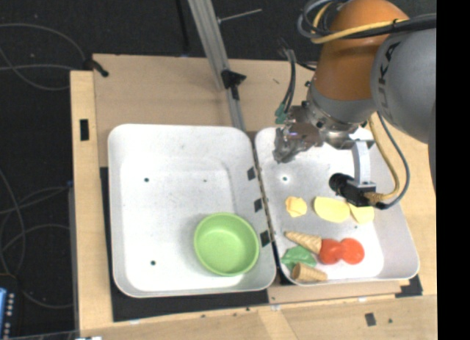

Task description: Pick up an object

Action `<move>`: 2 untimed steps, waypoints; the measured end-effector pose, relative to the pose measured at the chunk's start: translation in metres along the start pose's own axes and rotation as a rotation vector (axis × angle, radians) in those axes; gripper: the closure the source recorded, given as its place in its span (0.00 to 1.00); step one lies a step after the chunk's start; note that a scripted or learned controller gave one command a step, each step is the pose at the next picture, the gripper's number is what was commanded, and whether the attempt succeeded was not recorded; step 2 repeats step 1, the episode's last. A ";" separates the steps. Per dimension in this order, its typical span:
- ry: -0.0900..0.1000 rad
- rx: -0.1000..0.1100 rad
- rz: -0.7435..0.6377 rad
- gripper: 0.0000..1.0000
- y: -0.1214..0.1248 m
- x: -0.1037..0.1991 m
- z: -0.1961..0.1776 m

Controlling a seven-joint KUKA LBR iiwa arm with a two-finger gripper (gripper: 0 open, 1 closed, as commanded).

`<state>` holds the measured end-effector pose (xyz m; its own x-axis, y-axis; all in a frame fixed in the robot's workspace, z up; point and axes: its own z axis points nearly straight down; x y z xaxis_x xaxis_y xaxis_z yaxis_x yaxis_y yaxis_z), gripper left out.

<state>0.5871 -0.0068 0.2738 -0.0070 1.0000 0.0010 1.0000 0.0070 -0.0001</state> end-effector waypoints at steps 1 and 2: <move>-0.001 0.001 0.000 1.00 -0.003 0.059 0.015; -0.001 0.001 0.000 1.00 -0.003 0.059 0.015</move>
